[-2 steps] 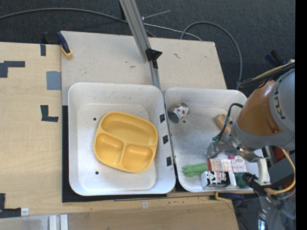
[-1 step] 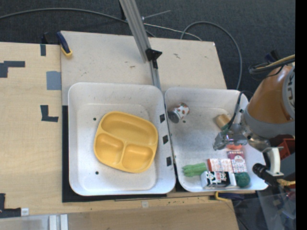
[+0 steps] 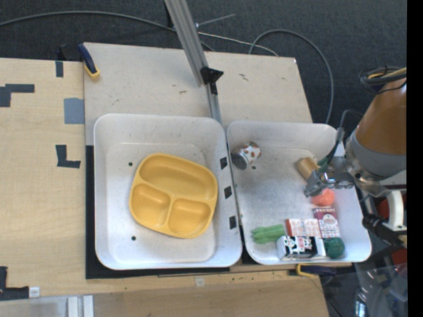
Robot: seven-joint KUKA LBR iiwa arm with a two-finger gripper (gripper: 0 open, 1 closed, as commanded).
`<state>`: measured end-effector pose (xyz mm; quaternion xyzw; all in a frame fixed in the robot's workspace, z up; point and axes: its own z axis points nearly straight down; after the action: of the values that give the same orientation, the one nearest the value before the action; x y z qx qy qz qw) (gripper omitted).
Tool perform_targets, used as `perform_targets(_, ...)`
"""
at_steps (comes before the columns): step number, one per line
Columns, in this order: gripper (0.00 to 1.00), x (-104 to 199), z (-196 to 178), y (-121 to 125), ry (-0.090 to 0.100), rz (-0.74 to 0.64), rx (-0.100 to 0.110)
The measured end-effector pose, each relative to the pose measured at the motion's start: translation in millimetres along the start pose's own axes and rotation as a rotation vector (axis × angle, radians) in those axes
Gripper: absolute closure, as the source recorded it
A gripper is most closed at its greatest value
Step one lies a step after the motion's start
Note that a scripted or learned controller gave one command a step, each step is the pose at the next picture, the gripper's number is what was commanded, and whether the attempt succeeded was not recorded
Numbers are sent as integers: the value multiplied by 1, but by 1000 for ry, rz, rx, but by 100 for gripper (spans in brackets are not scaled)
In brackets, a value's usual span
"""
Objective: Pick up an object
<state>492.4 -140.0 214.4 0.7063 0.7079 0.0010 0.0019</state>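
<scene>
Yellow divided plate (image 3: 173, 195), white bins (image 3: 112, 243), green toy (image 3: 267, 234) — orange ball (image 3: 324, 199), orange-banded grey arm (image 3: 383, 124)

Dark grey carpet (image 3: 132, 5) with loose cables (image 3: 291, 45) surrounds a pale wooden tabletop (image 3: 39, 177), crossed by a slanting metal pole (image 3: 185, 25).

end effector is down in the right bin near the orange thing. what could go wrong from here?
1. The end effector sits between a tan cylinder and an orange ball, all close together; closing could catch either one, or nudge both away.
2. The ball looks round and may roll out of a grip.
3. The small boxes lie just beyond the ball, near the right bin's rim; a push could jam items together.
</scene>
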Motion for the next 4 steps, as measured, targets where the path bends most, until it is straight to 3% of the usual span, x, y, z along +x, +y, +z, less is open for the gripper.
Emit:
perform_targets(2,100,93,-18,25,3,-5,5)
perform_targets(4,100,187,-5,54,2,-5,6)
